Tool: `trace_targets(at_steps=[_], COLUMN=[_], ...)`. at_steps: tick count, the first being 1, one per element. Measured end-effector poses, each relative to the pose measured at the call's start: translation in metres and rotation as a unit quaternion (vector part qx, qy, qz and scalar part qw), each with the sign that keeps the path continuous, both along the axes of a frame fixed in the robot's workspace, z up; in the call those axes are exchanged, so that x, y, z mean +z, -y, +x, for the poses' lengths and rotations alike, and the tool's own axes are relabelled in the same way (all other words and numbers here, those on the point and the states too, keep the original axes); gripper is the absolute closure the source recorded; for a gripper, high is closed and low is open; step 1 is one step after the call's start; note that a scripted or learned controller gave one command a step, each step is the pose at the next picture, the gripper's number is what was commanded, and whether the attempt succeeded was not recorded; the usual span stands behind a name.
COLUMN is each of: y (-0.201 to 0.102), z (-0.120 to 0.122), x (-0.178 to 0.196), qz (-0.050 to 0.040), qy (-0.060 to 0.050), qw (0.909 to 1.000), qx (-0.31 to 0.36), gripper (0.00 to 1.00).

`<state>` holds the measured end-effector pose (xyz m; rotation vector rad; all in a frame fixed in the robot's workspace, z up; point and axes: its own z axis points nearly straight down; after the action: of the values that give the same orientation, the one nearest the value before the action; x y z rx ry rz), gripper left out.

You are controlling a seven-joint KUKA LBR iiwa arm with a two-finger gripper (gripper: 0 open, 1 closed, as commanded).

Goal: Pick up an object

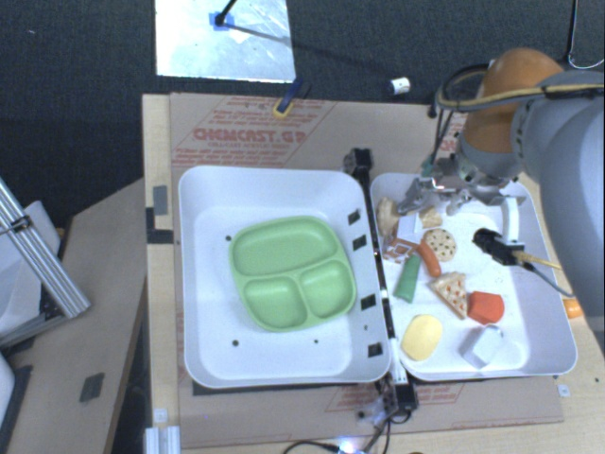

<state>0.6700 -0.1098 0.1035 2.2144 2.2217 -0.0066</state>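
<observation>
Hovering over the right bin at its 12 o'clock, the gripper (can't tell its state) looks nearest the cookie: light, rigid, grab across edges.

the arm is a thick, smooth grey cylinder with a rounded orange band above the wrist, a looping black cable beside the band, and a small metallic grey gripper below.
</observation>
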Motion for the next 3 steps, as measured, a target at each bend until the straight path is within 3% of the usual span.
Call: trace_targets(at_steps=[1, 3], y=[-0.002, -0.004], z=[0.002, 0.008], x=[0.01, 0.125], qz=[0.0013, 0.0027], qy=[0.003, 0.004], qw=[1.0, 1.0], qx=[0.001, 0.001], gripper=[1.0, 1.0])
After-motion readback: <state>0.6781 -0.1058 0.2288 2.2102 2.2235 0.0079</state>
